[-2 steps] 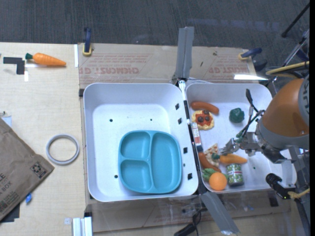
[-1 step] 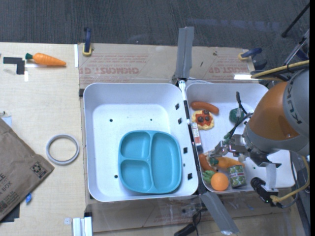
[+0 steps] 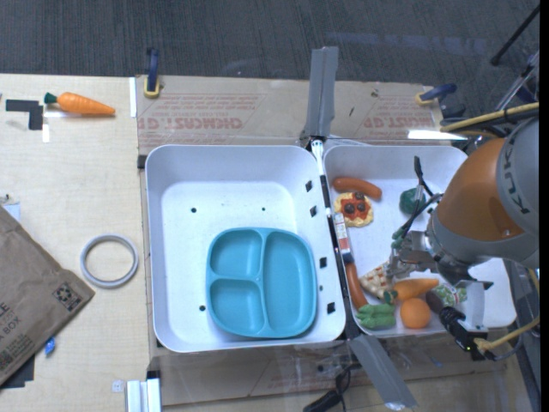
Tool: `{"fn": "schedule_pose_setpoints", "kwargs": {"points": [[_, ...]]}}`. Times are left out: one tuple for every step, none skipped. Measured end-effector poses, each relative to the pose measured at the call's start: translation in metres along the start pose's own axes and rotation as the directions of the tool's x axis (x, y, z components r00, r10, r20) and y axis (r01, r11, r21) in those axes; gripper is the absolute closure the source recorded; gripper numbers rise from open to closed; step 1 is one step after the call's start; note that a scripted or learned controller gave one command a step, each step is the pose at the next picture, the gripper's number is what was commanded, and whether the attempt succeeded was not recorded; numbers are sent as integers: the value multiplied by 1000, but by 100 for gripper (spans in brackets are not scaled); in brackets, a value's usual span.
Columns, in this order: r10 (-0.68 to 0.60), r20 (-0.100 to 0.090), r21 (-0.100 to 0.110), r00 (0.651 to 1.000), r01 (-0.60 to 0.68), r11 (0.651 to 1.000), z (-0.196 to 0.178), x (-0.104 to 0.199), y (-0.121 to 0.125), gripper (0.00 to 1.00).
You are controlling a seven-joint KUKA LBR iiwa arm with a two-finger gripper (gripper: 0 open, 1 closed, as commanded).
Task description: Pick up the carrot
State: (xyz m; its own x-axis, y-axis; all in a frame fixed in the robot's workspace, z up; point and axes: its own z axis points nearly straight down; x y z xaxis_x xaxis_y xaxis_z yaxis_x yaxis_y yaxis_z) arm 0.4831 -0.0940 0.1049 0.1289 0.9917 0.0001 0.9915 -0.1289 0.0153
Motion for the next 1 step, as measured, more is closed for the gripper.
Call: {"fn": "schedule_pose_setpoints", "kwargs": {"points": [[0, 0, 0, 1000, 0, 1000, 0, 0, 0, 0]]}}
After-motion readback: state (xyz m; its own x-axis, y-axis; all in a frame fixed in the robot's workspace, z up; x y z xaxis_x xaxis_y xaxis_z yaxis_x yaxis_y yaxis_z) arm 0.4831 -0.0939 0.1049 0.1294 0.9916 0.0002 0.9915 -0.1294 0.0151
